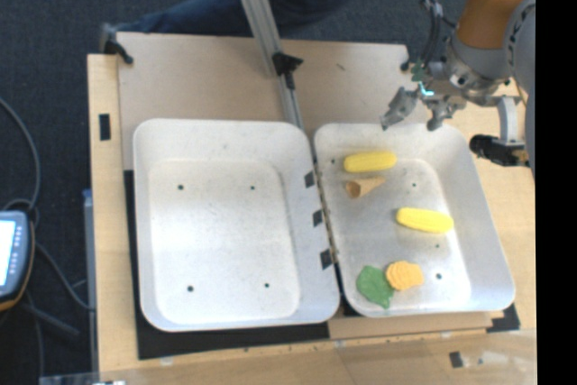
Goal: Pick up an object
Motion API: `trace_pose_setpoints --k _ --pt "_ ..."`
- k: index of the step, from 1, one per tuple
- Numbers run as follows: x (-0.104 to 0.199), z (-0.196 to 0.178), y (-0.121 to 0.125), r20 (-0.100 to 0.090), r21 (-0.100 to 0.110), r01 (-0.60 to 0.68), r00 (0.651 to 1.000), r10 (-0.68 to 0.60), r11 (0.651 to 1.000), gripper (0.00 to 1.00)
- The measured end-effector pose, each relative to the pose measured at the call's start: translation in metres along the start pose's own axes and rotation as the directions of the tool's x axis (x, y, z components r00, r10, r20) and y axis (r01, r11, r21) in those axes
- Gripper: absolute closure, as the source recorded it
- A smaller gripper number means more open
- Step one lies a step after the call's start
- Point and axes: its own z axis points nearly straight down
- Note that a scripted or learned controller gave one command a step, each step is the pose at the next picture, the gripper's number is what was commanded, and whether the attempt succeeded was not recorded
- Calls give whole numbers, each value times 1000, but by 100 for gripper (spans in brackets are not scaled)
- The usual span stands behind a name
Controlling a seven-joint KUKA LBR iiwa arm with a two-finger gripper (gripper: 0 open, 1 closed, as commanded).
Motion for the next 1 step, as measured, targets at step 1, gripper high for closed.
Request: trace_pose_setpoints --k 1 --pt "0 -4 1 3 -4 3 1000 -3 1000 0"
